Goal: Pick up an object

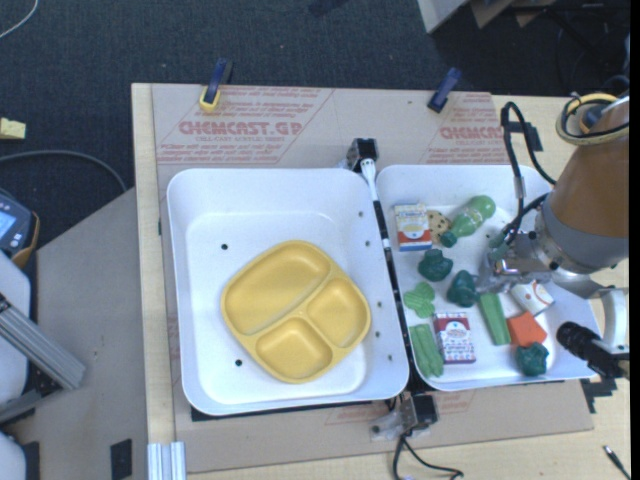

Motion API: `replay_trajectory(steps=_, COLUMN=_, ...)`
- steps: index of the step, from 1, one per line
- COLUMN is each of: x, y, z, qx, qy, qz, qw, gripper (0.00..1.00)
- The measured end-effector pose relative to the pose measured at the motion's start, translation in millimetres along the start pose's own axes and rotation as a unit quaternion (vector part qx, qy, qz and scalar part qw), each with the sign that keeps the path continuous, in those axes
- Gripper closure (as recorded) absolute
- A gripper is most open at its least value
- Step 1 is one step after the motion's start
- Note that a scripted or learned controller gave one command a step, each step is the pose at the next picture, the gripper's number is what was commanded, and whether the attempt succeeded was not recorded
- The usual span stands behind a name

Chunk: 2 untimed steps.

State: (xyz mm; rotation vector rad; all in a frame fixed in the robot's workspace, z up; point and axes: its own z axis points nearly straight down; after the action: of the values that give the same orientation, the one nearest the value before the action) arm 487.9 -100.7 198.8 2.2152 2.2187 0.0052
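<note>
I'm seeing the gripper (503,266) hovering at three o'clock over the toys (462,288) (grip state unclear), so nothing is being lifted yet.

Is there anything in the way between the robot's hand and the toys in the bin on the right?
Nothing visible blocks it. The hand is already down among the toys in the right bin, right beside a dark green toy and a green stick. No lid or wall sits between them.
</note>
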Motion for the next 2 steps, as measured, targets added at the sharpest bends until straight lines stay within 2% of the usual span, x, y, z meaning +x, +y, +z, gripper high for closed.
replay_trajectory(steps=1, x=-0.1, y=1.4, z=-27.7, qx=0.001, qy=0.0, qz=0.0, qw=1.0, gripper=1.0)
replay_trajectory(steps=2, x=24.7, y=48.6, z=-37.6, qx=0.0, qy=0.001, qz=-0.002, qw=1.0, gripper=1.0)
